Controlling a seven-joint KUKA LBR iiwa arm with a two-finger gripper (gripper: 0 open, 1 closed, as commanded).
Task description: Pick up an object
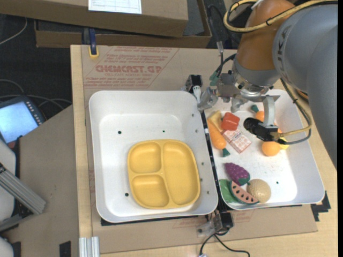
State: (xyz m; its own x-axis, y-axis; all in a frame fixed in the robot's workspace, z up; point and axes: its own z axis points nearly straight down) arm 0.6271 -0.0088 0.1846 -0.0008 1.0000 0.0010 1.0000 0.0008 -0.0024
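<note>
A small red block [230, 121] lies in the right bin [300, 181], just below and left of the gripper [252, 101]; how the fingers stand I cannot tell. An orange carrot [216, 135] lies further left of it, a pink-and-white packet [237, 141] just beneath, an orange fruit [271, 148] off to the right. Well below sit purple grapes [236, 172], a watermelon slice [239, 192] and a tan roll [259, 189]. The left bin [107, 111] holds a yellow divided tray [162, 173].
</note>
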